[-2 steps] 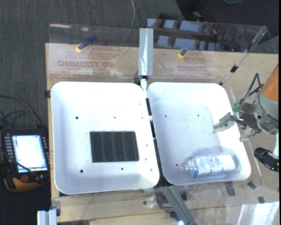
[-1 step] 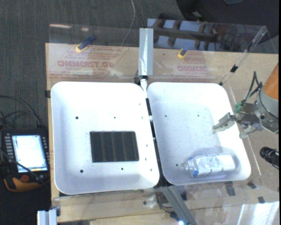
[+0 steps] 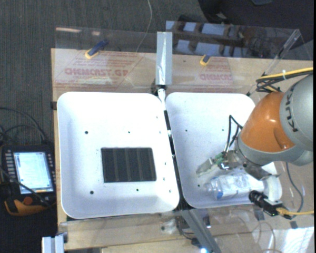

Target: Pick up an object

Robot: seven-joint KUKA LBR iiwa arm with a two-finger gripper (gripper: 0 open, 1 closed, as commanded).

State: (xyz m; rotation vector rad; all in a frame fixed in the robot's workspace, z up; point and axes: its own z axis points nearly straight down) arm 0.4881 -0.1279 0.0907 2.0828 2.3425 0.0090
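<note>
A dark ribbed rectangular pad (image 3: 128, 164) lies flat in the middle of the left bin (image 3: 73, 120). A clear plastic bottle (image 3: 230, 185) with a blue cap lies on its side near the front of the right bin (image 3: 200, 115). My gripper (image 3: 215, 164) hangs low over the right bin, just above and to the left of the bottle. The orange wrist band (image 3: 263, 125) and grey arm cover the bin's right part. I see nothing held in the gripper.
The bins meet at a dark seam (image 3: 169, 141). A clear plastic panel (image 3: 163, 57) stands behind them. Left of the bench, a handheld screen unit (image 3: 30, 172) rests on the floor.
</note>
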